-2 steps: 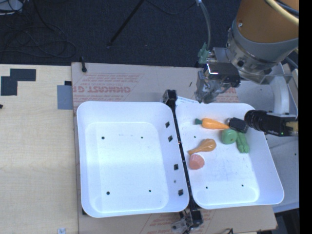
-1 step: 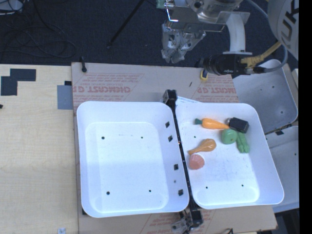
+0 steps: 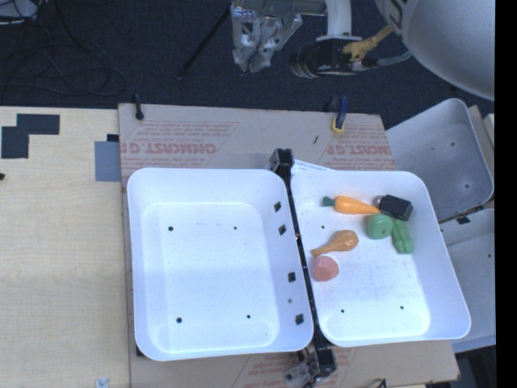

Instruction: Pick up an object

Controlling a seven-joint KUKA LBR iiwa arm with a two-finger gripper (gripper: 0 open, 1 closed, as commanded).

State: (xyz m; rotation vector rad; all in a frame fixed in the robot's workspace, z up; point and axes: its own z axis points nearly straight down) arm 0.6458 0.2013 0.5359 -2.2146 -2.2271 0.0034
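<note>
The end effector hangs high beyond the far edge of the counter, well apart from both bins; whether it is open or closed cannot be told. The approach seems not yet begun. Next it must descend over the right bin, where the toys cluster: an orange carrot, a tan drumstick, a green piece, a black block.

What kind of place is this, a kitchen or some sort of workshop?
Most likely a robotics lab test bench, not a kitchen. A gripper hangs above two white bins, the food is toy-like, such as the carrot, and loose cables trail across the dark floor.
</note>
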